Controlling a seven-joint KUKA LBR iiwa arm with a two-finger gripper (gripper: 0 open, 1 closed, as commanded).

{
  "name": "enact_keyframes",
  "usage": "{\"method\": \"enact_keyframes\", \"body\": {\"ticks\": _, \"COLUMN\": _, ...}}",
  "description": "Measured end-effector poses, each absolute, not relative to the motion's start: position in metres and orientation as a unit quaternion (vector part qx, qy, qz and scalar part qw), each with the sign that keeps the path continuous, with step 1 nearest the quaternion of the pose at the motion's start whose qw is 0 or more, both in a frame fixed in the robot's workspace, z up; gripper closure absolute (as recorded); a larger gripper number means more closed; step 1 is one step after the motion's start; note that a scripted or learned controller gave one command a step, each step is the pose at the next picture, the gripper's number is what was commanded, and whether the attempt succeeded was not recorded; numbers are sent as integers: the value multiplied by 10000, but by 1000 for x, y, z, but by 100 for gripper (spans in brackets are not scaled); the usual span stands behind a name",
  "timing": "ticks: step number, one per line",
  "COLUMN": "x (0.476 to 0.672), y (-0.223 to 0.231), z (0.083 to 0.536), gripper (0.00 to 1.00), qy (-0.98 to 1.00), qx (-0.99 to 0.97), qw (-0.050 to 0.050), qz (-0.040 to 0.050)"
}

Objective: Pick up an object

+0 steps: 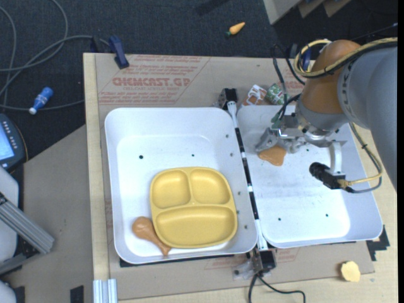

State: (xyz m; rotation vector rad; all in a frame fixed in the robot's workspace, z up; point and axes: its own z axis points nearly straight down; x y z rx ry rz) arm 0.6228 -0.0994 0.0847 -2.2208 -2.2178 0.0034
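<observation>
Right of centre, in the right bin [315, 223]: jaws [278, 142] low over a flat tan wedge [274, 156], spread not discernible. Left bin [120, 169]: smooth yellow divided plate [192, 206].

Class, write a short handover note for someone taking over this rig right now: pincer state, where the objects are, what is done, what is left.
Pincer: low in the right bin, at an orange-brown piece; whether it grips it is unclear.
Left bin: yellow divided tray, with an orange drumstick-shaped toy at its lower left edge.
Done: arm brought down to the piece.
Left: confirm a grasp and lift an object out.
</observation>
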Motion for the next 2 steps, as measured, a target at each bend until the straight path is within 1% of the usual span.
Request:
{"method": "enact_keyframes", "body": {"ticks": 1, "x": 625, "y": -99, "z": 97, "gripper": 100, "qy": -7068, "qx": -7075, "qw": -26, "qz": -12}}
{"method": "enact_keyframes", "body": {"ticks": 2, "x": 552, "y": -94, "z": 122, "gripper": 100, "qy": -7064, "qx": -7078, "qw": 27, "qz": 14}}
